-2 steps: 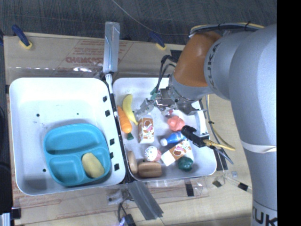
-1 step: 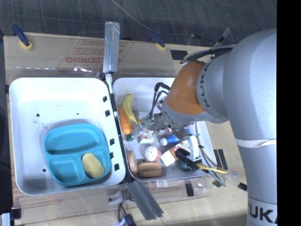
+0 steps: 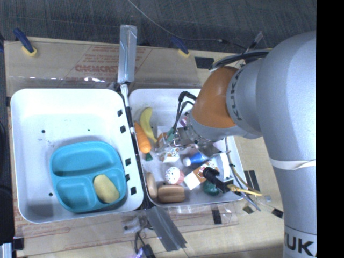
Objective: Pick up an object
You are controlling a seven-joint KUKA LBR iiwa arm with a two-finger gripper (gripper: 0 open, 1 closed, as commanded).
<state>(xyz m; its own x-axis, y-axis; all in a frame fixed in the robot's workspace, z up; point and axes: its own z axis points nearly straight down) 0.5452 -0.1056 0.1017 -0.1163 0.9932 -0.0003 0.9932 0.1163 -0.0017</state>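
Left bin (image 3: 32, 106): one blue tray (image 3: 80, 163) holding one potato (image 3: 106, 188). Right bin (image 3: 161, 97): one carrot (image 3: 142, 137), one banana (image 3: 148, 120), one bread roll (image 3: 171, 193), one speckled ball (image 3: 173, 174), mixed clutter. The gripper (image 3: 174, 138) sits low among them; its state cannot be told.

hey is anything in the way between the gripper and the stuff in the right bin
Nothing visible separates them. The gripper is already down among the clutter, beside the banana and carrot, which crowd its left side.
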